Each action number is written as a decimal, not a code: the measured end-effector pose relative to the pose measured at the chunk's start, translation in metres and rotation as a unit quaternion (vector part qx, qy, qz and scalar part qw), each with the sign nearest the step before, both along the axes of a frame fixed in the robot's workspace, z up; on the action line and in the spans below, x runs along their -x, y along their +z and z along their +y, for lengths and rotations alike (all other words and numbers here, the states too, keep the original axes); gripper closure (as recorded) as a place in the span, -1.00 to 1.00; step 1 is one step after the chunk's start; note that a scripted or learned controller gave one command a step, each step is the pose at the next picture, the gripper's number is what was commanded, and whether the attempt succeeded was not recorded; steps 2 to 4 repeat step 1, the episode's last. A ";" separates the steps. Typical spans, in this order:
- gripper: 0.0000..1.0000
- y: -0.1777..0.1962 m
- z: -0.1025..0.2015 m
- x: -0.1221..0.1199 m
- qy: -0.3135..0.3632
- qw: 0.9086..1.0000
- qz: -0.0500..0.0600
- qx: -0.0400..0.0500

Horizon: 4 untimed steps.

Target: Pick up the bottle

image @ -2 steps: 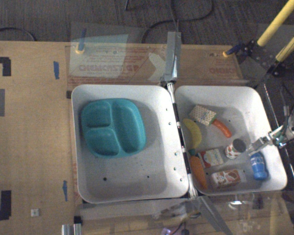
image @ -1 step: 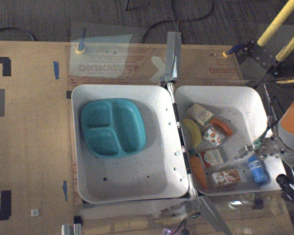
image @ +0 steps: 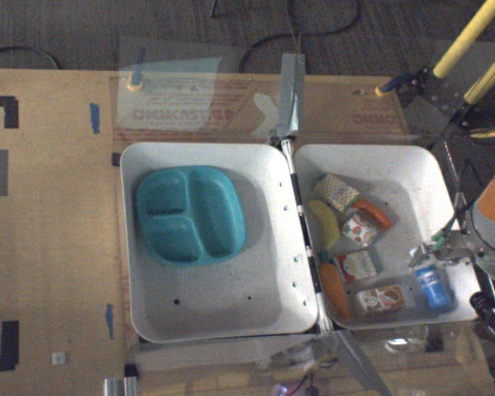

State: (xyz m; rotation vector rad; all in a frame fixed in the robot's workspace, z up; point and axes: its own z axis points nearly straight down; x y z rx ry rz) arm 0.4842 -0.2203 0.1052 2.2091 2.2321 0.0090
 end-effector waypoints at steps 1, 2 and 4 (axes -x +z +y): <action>1.00 0.086 0.039 -0.038 0.003 1.000 0.002 0.002; 1.00 0.086 0.039 -0.038 0.003 1.000 0.002 0.002; 1.00 0.086 0.039 -0.038 0.003 1.000 0.002 0.002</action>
